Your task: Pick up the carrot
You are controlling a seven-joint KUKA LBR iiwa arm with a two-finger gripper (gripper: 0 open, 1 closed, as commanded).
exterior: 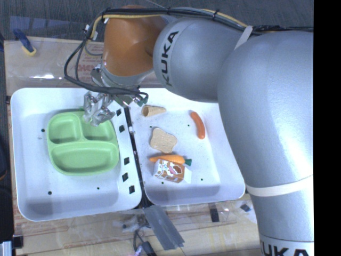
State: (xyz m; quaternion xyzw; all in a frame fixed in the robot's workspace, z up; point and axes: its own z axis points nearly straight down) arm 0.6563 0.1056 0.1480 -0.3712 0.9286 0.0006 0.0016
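**Carrot lies in the right bin, well apart from the gripper**

Carrot [169, 158] is what we look for first in the camera view. We find it in the right bin [226, 167], lying roughly level, its orange body running left to right with a green tip at the right end. It rests touching the top edge of a small printed juice pouch [169, 171], and just below a slice of bread [162, 140].

From the carrot, the gripper [97, 112] sits toward ten o'clock, on the far side of the divider where the two bins meet. We see the gripper over the left bin [26, 143], at the upper right corner of a green compartment tray [82, 143], about at that tray's one o'clock. Its metal fingers [94, 111] point down toward the tray; we cannot tell from this angle how wide they stand, and we see nothing between them.

Elsewhere in the right bin, a waffle cone [153, 110] lies at the carrot's twelve o'clock near the upper rim, and a sausage [198, 125] lies toward one o'clock, slanted. Both are apart from the carrot.

The arm [256, 79] comes in from three o'clock, its orange band [128, 41] above the gripper.
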